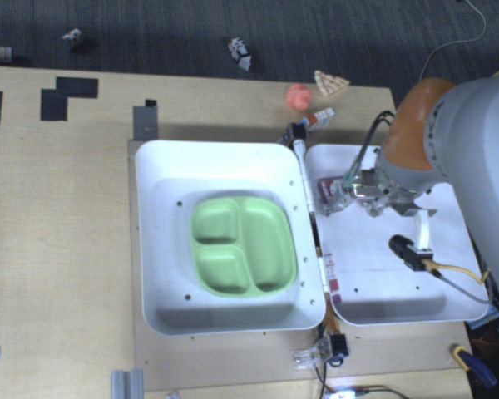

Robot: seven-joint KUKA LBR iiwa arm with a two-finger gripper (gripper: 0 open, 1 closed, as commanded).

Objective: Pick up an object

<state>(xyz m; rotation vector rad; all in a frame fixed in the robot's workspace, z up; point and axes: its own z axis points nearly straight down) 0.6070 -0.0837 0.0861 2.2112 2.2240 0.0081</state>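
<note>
The gripper (343,194) hangs low over the far left part of the right bin (382,293), under the grey arm with its orange band. A small dark red and grey object (326,191) lies at the gripper's left tip, near the bin's left wall. I cannot make out whether it is between the fingers or just beside them. A light green divided plate (241,243) lies flat in the middle of the left bin (162,223).
Behind the bins on the bench sit a pink ball (298,96), a tan wedge-shaped item (331,82) and a small orange and white tube (320,119). Black patches (66,94) mark the bench's far left. Small bits lie on the dark floor beyond.
</note>
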